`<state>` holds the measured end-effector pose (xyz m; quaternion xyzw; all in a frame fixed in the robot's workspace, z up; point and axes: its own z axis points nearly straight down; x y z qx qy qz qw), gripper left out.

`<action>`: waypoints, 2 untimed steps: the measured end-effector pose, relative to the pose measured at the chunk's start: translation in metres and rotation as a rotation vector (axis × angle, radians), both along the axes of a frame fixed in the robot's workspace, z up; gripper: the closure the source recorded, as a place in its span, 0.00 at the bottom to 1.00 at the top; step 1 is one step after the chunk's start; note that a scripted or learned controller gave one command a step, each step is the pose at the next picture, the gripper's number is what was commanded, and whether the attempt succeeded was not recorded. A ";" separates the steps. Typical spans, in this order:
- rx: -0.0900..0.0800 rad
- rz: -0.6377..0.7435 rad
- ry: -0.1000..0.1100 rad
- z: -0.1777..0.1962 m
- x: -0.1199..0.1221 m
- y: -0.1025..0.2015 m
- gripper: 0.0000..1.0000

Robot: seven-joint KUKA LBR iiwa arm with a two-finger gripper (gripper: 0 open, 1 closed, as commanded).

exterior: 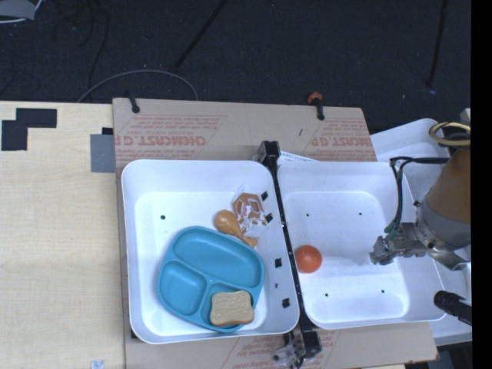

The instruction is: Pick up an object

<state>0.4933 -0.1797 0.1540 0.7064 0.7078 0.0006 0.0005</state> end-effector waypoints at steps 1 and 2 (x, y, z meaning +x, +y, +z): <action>0.000 0.000 0.000 0.042 -0.001 0.001 1.00; -0.002 -0.001 -0.002 0.101 -0.006 -0.007 1.00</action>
